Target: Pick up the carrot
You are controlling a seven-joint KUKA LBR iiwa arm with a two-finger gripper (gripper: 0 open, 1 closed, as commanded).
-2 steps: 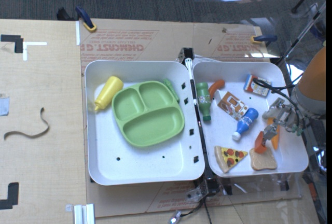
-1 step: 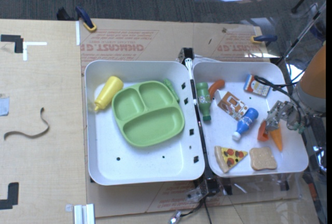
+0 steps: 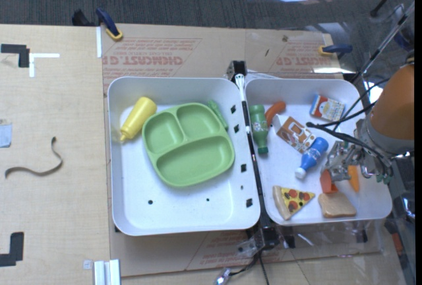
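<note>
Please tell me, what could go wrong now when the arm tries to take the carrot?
The gripper sits low among crowded items in the right bin. The carrot lies close to the bread and a red piece, so it may grab or push those instead. The blue bottle is also near and could get knocked.

crowded along the right white bin: green plastic bottle against the divider, blue-and-white bottle mid-bin, pizza slice toy and toast slice toy at the near wall, small carton at the far wall. open white floor between bottle and pizza. left white bin mostly taken by the green divided plate; bare floor near its front.
</note>
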